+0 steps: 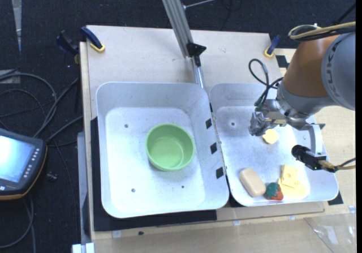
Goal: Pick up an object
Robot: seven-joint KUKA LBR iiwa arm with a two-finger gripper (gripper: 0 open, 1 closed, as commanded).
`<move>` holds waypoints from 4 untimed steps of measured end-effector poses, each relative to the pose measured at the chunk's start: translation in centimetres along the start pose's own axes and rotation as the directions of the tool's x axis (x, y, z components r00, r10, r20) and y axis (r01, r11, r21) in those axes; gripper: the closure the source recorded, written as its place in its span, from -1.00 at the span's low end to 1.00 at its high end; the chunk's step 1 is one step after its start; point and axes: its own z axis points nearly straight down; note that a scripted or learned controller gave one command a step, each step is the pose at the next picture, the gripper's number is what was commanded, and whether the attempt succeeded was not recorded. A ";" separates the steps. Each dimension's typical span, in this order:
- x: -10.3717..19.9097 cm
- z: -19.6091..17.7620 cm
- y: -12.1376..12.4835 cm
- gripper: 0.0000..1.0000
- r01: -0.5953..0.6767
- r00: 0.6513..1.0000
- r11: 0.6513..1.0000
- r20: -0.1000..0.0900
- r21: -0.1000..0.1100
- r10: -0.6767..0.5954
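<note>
My gripper (pixel 261 125) hangs low over the upper middle of the right bin (pixel 237 102), reaching in from the right. A small pale yellow piece (pixel 271 136) lies just right of and below its tip, touching or nearly touching it; I cannot tell if it is gripped. Along the right bin's front lie a tan oval block (pixel 253 181), a red strawberry-like toy (pixel 274 191) and a yellow cheese-like wedge (pixel 293 180). A green bowl (pixel 169 146) sits upright in the middle of the left bin (pixel 113 127).
A slanted metal pole (pixel 178 14) comes down to the bench between the bins' far edges. Clamps (pixel 93 39) grip the bench's far corners. A black cable plug (pixel 305 157) hangs from the arm over the right bin's right side. A tablet pendant (pixel 14 161) lies off-bench at the left.
</note>
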 end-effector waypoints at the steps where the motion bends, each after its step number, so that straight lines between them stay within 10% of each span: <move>1: 0.4 4.3 -0.2 -1.00 0.000 1.000 1.000 0.000 -0.001 0.000; 2: 0.3 3.1 -0.1 1.00 -0.001 1.000 1.000 0.000 -0.004 0.001; 4: -0.3 -7.6 0.6 1.00 0.000 1.000 1.000 0.001 -0.008 0.000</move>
